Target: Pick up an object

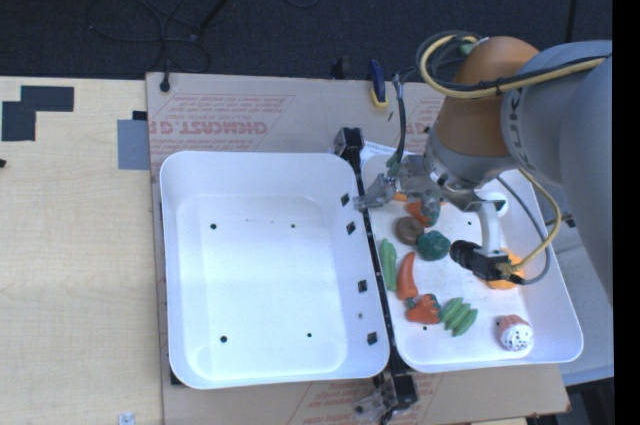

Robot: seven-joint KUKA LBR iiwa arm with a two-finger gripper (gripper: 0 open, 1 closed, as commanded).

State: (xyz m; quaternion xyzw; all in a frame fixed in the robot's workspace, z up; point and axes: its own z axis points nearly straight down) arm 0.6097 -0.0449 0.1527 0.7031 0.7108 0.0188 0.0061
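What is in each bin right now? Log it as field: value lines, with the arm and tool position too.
arm: grey with orange band, reaching in from the right over the right bin
tool: low over the right bin's upper left part, beside a brown object
right bin contents: dark green ball, red pepper, light green pod, green leafy piece, red and white object
left bin: white, beside the right bin

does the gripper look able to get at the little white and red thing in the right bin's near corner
Probably yes. The white and red object lies apart from the other items in the right bin, with bare floor around it, and the gripper hangs over the same bin.
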